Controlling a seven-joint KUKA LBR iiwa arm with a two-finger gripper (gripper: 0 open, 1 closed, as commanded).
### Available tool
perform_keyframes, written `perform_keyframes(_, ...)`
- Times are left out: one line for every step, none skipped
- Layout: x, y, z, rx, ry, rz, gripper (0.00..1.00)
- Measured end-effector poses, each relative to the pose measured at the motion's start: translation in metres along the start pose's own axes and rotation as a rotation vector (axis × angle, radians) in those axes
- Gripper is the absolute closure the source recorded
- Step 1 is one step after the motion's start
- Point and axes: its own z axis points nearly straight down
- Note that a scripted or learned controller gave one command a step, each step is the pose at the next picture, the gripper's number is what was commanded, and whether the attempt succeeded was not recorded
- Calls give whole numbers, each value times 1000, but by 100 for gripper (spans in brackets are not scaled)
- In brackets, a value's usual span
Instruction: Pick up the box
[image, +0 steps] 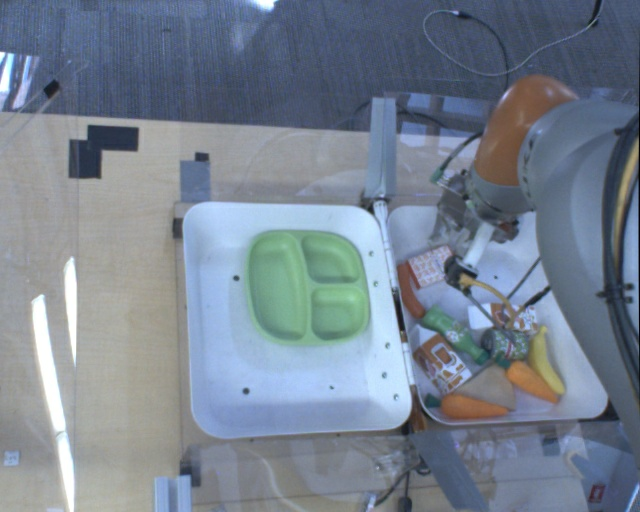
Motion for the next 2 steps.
perform_keyframes(23, -15, -86, 5, -4, 469, 100)
perform_keyframes(23, -16, -86, 6, -5, 467, 0)
